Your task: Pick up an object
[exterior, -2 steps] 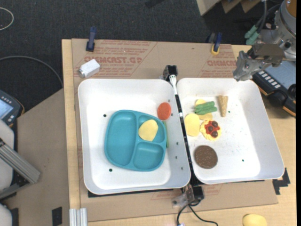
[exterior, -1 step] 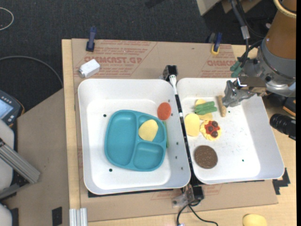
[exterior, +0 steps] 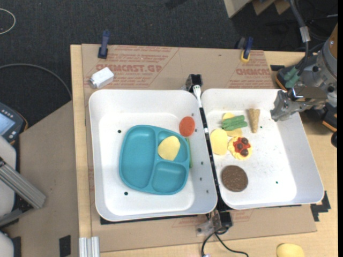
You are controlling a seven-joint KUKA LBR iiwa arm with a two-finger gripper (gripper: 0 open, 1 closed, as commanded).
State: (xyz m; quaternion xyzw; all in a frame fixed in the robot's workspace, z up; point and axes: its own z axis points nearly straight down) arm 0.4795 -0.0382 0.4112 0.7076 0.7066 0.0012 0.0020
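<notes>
Your brown surface (exterior: 161, 63) stands on dark carpet (exterior: 53, 15), two white bins (exterior: 104, 159) left of the gripper (exterior: 281, 111), whose grip you cannot tell; arm cut off.

Tray (exterior: 140, 159) in left bin (exterior: 102, 143) (food (exterior: 235, 178) right).

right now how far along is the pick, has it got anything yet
Nothing looks picked yet. The hand sits at the right bin's upper right edge with no item seen in it. The toy foods lie loose in that bin: the cone, green piece, pizza slice and brown cookie. The blue tray in the left bin bears a yellow piece. Reaching, gripping and lifting are all left.
</notes>
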